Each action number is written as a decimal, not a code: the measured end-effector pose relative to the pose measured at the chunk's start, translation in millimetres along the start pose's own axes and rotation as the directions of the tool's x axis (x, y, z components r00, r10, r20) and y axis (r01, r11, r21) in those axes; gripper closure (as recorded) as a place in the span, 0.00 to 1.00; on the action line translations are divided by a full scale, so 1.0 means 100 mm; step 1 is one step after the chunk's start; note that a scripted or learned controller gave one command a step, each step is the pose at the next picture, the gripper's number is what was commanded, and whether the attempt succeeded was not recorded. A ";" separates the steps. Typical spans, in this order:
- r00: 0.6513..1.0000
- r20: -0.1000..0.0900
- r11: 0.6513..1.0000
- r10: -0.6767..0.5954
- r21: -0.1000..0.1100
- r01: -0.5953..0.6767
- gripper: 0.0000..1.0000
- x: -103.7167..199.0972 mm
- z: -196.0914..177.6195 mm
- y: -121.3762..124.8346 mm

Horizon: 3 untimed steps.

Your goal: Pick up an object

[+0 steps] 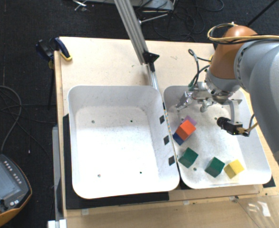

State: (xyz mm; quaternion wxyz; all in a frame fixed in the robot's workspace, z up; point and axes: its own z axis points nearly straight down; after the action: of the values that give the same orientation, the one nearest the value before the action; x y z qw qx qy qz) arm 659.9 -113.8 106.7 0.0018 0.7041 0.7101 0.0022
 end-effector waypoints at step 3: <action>1.000 0.015 1.000 0.015 0.000 -0.015 0.00 0.03 0.00 -0.56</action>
State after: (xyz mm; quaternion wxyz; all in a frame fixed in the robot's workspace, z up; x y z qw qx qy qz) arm 604.1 -110.8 106.6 0.0070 0.7095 0.7046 -0.0033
